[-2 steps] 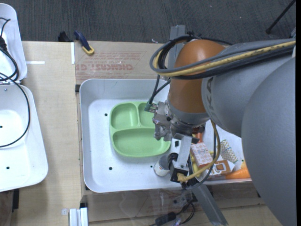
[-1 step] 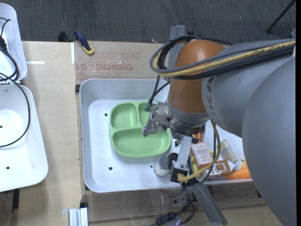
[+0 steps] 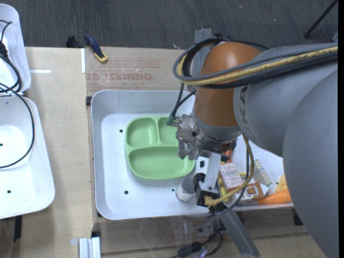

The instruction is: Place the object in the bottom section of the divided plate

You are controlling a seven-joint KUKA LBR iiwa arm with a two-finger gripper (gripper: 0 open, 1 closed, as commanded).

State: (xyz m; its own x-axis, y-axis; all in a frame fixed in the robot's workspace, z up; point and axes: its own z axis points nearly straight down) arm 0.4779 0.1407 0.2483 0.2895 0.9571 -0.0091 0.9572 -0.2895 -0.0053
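The arm covers a lot, so you lose much of the right side of the right bin. Its orange band sits right over the gripper, and you cannot tell if the gripper is spread or pressed together. You cannot tell if it is pinching anything either.

Past the arm, at the bin's right, you can see a red and white packet and an orange thing poking out. Both are partly hidden. A small pale round thing lies just near of the plate. It is too blurry to name.

The plate is green and lies in the middle of the right bin. Its big near part shows bare green. The right edge of the plate is under the gripper.

The left bin is cut off by the picture's edge, and a black cable loops across it. Both bins sit on a pale wood bench. A strip of cardboard with red letters lies just far of the right bin, and a blue and yellow clip lies at its far left corner. Beyond the bench is dark floor.

The arm comes in from the right and bends down, with the gripper low over the plate's right edge.
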